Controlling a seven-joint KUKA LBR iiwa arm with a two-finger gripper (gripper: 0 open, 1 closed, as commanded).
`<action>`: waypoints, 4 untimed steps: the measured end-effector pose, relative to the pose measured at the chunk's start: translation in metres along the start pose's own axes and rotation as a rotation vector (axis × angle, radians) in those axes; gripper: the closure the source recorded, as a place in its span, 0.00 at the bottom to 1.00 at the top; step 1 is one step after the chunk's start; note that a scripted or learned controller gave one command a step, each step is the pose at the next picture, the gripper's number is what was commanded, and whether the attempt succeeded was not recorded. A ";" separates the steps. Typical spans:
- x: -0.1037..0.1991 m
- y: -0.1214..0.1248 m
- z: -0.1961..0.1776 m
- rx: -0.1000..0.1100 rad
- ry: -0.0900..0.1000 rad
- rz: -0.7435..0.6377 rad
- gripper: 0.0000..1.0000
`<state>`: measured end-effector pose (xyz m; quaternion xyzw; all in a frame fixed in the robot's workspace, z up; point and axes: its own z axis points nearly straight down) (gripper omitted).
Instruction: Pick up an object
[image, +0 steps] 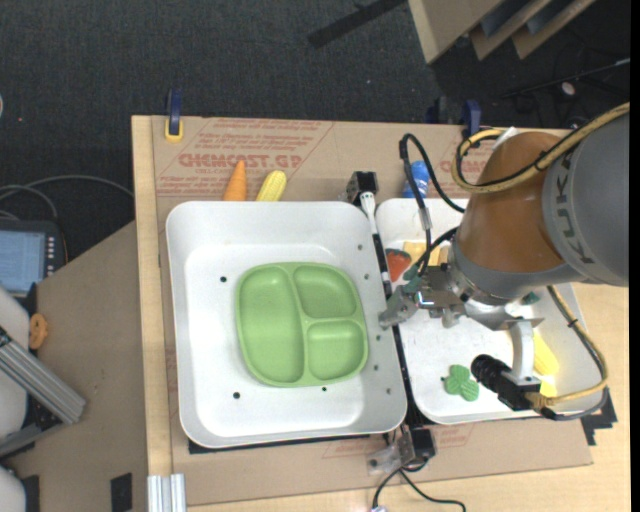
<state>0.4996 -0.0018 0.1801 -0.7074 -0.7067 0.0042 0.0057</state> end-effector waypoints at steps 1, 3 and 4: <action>0.036 0.023 -0.005 -0.017 -0.002 -0.005 0.00; -0.053 -0.024 -0.001 -0.002 -0.002 0.005 0.00; -0.098 -0.022 0.084 -0.003 -0.002 0.005 0.00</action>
